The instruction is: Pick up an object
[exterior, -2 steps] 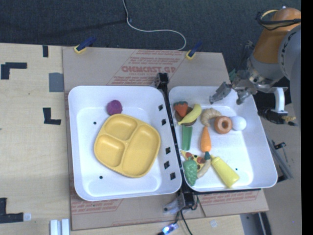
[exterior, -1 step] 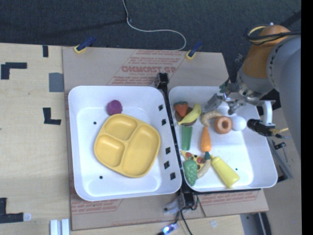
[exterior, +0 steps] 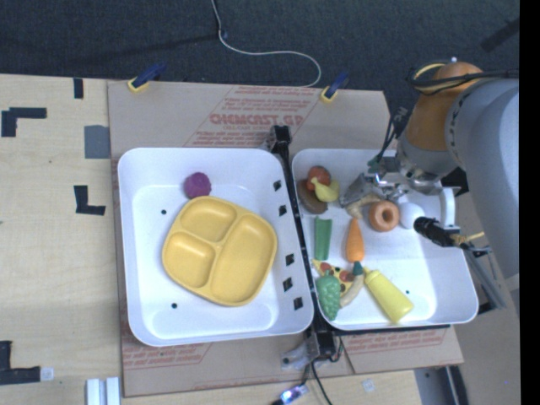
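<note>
Nothing lifted yet: the pincer hangs beside the doughnut; I cannot tell its state.

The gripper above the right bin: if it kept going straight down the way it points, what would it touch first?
Most likely the brown ring-shaped toy doughnut, which lies right at the gripper tip in the right white bin. The orange toy carrot sits just beside it. Depth is hard to judge from this slanted view, so this is a guess.
</note>
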Controlling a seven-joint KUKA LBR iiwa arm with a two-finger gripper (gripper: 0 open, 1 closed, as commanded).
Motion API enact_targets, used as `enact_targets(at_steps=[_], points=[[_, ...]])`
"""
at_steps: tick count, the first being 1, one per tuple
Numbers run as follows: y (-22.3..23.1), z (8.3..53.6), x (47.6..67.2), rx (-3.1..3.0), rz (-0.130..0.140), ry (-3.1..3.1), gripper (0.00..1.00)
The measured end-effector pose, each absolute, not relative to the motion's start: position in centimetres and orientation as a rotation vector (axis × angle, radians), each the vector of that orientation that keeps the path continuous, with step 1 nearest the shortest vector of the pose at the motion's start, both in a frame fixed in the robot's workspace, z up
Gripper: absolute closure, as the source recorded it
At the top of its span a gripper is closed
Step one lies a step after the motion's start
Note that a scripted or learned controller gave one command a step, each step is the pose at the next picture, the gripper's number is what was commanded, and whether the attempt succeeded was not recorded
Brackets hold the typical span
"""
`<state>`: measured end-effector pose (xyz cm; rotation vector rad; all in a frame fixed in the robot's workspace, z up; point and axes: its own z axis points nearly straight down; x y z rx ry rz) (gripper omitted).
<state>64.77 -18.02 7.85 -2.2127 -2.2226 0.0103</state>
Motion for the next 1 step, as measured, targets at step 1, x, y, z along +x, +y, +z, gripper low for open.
enact_targets(at_steps=[1], points=[[-17.99, 8.7, 64.77, -2.209, 0.014, -2.221, 1.0]])
